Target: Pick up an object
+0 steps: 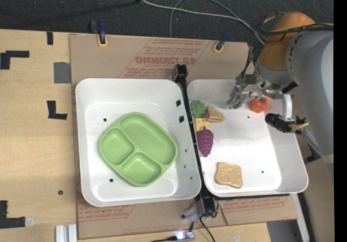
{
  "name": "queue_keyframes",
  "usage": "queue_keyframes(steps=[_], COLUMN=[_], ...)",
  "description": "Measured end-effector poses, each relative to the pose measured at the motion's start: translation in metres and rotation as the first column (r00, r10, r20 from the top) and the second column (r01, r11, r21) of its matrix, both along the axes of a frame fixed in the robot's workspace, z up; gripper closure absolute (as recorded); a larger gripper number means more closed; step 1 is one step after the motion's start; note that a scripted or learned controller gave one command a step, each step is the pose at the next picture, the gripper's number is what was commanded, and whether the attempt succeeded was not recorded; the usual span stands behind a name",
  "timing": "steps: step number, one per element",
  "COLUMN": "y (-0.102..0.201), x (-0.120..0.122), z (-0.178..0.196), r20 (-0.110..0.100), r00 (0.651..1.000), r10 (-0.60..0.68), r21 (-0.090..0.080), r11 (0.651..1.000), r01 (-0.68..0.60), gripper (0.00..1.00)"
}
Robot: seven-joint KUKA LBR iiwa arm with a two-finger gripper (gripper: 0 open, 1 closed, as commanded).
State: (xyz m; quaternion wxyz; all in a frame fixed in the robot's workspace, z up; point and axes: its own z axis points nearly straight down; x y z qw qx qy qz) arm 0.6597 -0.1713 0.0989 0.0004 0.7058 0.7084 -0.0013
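My gripper (239, 98) hangs over the far part of the right bin (282, 176), its fingers spread and nothing between them. Just to its right lies a small red tomato-like toy (258, 104). Along the bin's left wall sit a green leafy piece (198, 108), a tan wedge (214, 115), a yellow block (201, 124) and a purple grape bunch (205, 141). A slice of toast (229, 175) lies near the front of the bin.
The left bin (89, 105) holds a green divided plate (137, 148). The grey arm with its orange band (282, 34) comes in from the upper right. Both bins rest on a cardboard sheet (157, 56) held by clamps, and cables trail behind.
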Motion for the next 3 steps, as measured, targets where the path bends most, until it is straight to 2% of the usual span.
queue_keyframes(steps=[2, 3], y=[-0.004, 0.000], x=[-0.014, -0.003], z=[0.098, 0.153], r20=[0.003, 0.006], r00=[1.000, 1.000], r10=[-0.003, -0.001], r21=[0.002, 0.001], r11=[1.000, 1.000], r01=[0.003, 0.001], gripper=[1.00, 1.00])
